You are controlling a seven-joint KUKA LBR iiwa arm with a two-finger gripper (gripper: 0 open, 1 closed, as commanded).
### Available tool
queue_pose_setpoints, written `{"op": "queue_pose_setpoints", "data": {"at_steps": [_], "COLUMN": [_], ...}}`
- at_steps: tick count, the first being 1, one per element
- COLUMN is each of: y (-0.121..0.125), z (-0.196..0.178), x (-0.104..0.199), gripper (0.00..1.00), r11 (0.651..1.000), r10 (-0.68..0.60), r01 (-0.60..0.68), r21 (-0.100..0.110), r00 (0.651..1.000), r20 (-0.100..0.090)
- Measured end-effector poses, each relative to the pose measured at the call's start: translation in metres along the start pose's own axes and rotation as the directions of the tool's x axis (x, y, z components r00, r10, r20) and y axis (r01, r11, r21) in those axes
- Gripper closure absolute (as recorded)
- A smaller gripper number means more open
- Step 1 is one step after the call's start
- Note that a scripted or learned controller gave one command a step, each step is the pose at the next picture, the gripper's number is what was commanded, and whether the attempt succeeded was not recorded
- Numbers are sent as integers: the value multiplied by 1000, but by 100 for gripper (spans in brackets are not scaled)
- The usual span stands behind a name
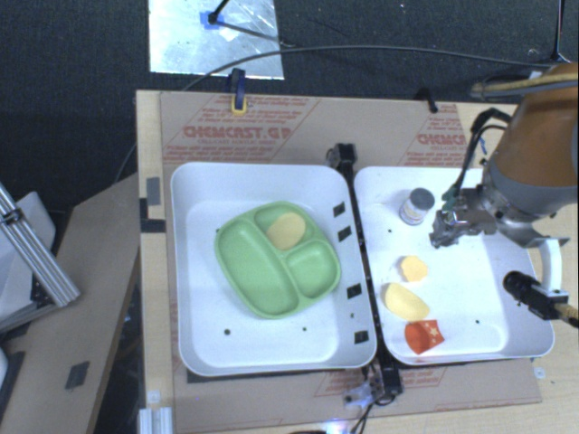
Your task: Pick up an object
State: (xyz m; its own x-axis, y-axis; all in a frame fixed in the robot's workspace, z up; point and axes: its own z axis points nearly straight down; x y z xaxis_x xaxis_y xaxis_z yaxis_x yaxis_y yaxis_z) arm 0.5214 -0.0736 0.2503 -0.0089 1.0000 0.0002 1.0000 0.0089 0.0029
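My gripper point(441, 236) hangs over the right bin point(470, 344), near its upper middle, with nothing visibly between its fingers. A small grey-capped jar point(417, 205) stands just left of it. Below the gripper lie a small yellow piece point(413, 268), a larger yellow lemon-like piece point(405, 302) and a red-orange piece point(423, 335) near the front wall. In the left bin point(204, 342) sits a green divided plate point(271, 260) with a pale yellow piece point(287, 231) in its upper compartment.
A black divider with clips point(353, 242) runs between the two bins. Bare white floor shows in the right bin's lower right part. The bench is brown cardboard point(262, 129) with red print.
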Motion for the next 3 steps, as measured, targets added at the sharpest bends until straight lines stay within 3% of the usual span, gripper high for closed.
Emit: {"op": "queue_pose_setpoints", "data": {"at_steps": [3], "y": [-3], "z": [27], "x": [158], "gripper": [100], "r11": [1000], "r10": [0], "r01": [0], "r21": [3], "r00": [1000], "r20": [-1]}}
